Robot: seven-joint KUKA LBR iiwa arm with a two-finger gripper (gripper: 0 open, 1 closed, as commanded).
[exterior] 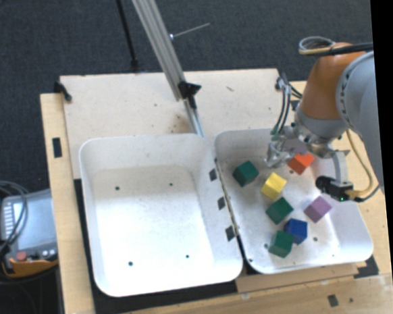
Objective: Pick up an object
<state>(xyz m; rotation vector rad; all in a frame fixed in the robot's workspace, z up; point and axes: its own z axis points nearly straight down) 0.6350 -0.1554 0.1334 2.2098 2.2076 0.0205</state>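
Note:
The right bin (348,239) holds several small blocks. An orange block (302,163) lies at the back, right under the lower edge of my gripper (284,155); whether the two touch cannot be made out. A dark green block (245,173) sits to the left of the gripper and a yellow block (274,185) just in front of it. Further forward lie a second green block (279,210), a purple block (317,209), a blue block (297,229) and a third green block (281,244). The grey arm with its orange band (323,89) hangs over the bin's back right corner.
The left bin (94,195) stands beside the right one, and their rims meet along the middle (221,198). A slanted metal pole (164,47) rises from behind the bins. Cables (361,187) hang from the wrist over the right bin's right side.

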